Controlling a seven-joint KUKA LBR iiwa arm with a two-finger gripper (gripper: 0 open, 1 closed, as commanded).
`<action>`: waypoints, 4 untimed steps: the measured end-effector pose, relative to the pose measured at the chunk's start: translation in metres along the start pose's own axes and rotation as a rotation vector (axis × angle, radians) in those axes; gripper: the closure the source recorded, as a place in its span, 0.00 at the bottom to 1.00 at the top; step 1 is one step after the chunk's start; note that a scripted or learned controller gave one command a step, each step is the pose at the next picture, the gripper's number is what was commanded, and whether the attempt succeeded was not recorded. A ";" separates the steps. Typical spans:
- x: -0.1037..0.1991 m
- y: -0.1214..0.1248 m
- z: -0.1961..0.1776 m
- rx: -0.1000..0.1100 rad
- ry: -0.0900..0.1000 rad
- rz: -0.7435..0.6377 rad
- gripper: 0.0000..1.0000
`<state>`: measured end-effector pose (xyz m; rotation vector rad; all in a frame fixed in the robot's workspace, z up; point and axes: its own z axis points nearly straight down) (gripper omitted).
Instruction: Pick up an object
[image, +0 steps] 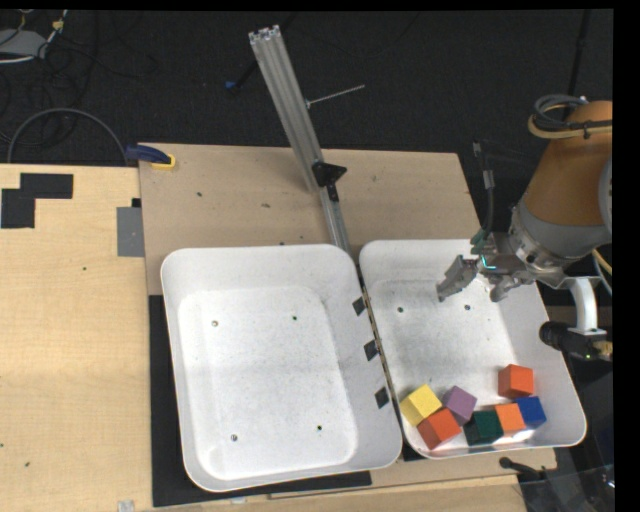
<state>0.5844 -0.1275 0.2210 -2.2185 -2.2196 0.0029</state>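
Several coloured blocks lie in the near corner of the right bin (420, 262): a yellow block (422, 402), a purple block (460, 402), a red block (438, 428), a dark green block (484, 427), an orange block (511, 416), a blue block (531, 410) and a red-orange block (516, 380) a little apart. My gripper (478, 283) hangs over the far right part of that bin, well back from the blocks. Its fingers are spread open and nothing is between them.
The left bin (262, 355) sits beside the right one, with black clips (368, 348) along their shared edge. A slanted aluminium bar (298, 130) rises from behind the bins. The arm's orange and grey body (565, 190) fills the right side.
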 end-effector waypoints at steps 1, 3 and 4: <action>-0.001 0.000 -0.010 0.001 0.001 0.003 1.00; 0.110 -0.058 -0.134 -0.009 0.000 -0.004 1.00; 0.194 -0.068 -0.185 -0.006 0.001 -0.009 1.00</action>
